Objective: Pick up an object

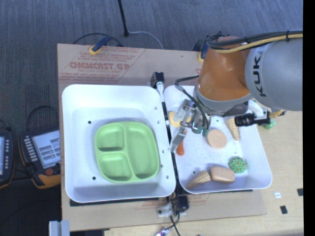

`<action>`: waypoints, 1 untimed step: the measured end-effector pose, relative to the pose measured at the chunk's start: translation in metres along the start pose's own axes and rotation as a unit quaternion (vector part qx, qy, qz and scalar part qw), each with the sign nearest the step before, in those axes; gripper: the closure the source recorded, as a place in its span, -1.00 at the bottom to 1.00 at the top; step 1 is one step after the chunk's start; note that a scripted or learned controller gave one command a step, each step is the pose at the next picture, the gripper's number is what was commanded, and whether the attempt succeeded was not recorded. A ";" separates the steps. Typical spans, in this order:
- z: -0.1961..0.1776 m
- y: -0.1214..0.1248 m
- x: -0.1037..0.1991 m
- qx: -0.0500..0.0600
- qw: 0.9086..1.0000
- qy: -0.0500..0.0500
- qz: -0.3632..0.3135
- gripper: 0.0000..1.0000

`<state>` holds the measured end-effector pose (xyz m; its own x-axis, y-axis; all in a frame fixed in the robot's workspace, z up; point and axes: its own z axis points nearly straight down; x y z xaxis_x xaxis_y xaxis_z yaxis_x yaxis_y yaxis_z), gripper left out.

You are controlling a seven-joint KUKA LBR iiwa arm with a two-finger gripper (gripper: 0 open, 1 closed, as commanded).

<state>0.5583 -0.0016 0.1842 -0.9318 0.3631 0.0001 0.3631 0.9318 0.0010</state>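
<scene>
My gripper [191, 121] hangs over the left part of the right bin [256, 181], below the arm's orange band. Just below and left of it, an orange carrot-like piece [178, 144] lies tilted against the bin's left wall; I cannot see whether it is held. To the gripper's right lie a round peach disc [217, 139] and a tan cone [233, 128]. A green knobbly ball [238, 164], a tan bread-like lump [222, 174] and a ridged cone piece [198, 179] sit near the front wall. A yellow piece [173, 117] shows left of the gripper.
The left bin [74, 107] holds a green divided plate [127, 151]. The wall between the bins [167, 146] runs close to the gripper's left. A small green item [268, 125] sits at the right bin's far right edge, partly under the arm.
</scene>
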 end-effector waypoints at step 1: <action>0.000 0.041 0.071 0.000 0.989 0.000 -0.151 -1.00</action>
<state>0.5073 0.0618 0.1842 -0.9976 0.0689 0.0006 0.0689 0.9976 0.0008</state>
